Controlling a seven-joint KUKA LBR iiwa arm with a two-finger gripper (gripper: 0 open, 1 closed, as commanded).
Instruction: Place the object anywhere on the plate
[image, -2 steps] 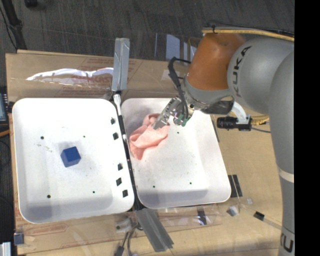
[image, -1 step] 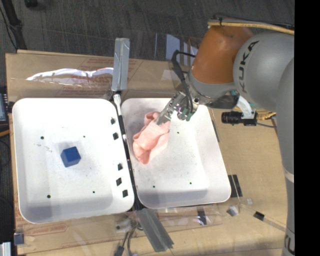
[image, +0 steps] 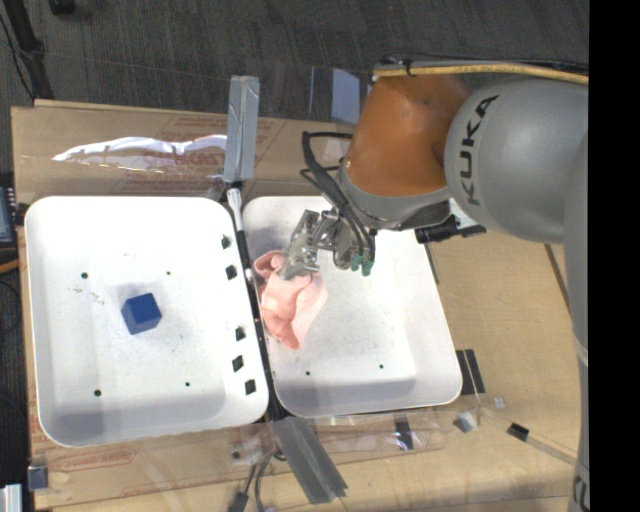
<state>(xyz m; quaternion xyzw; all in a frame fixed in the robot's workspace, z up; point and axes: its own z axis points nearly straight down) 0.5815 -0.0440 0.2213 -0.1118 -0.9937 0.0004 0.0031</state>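
Note:
A small blue cube (image: 141, 312) lies on the floor of the left bin (image: 60, 250), left of its middle. A pink, crumpled-looking soft thing (image: 287, 305) lies in the right bin (image: 400, 340) against its left wall. My gripper (image: 303, 258) hangs over the right bin's back left part, its tip right at the pink thing's upper edge. From this angle I cannot tell whether it touches or holds anything. The arm's orange band (image: 400, 130) and grey wrist hide the right bin's back edge.
A row of black clips (image: 240, 320) runs along the divider between the two bins. Cardboard (image: 130, 130) lies behind the bins, with a grey upright bracket (image: 241, 130) at the back. The wooden bench (image: 510, 330) extends to the right.

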